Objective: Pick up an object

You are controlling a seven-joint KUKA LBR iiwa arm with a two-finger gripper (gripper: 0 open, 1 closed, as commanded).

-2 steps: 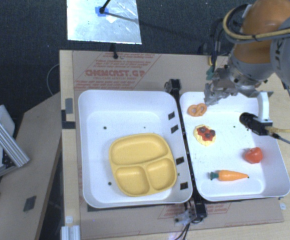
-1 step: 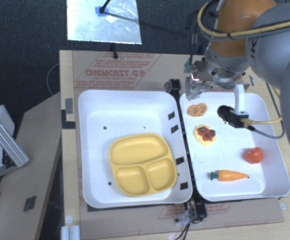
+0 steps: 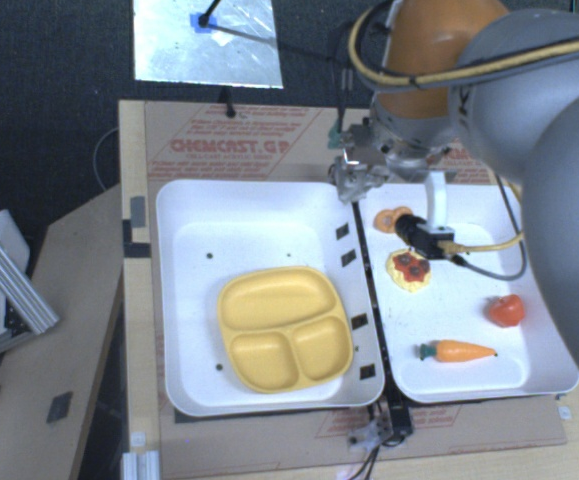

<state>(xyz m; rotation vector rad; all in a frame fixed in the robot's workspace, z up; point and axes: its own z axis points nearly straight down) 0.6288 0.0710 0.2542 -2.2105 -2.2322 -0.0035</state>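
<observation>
We see the grey arm's gripper (image 3: 353, 186) low over the far end of the rims where the two shallow white bins meet, with nothing visibly in its grasp.

We cannot make out whether its jaws stand apart or together. The things to pick lie in both bins. In the bin on the view's left (image 3: 174, 268), a yellow plastic plate with three compartments (image 3: 284, 328) rests flat towards the near side. In the bin on the view's right (image 3: 544, 373), a small orange toy disc (image 3: 391, 220) lies nearest the gripper. A round yellow toy pizza with red topping (image 3: 409, 270) is just in front of it. A red toy tomato (image 3: 506, 310) and an orange toy carrot with a green top (image 3: 456, 351) sit nearer us, apart from each other.
</observation>
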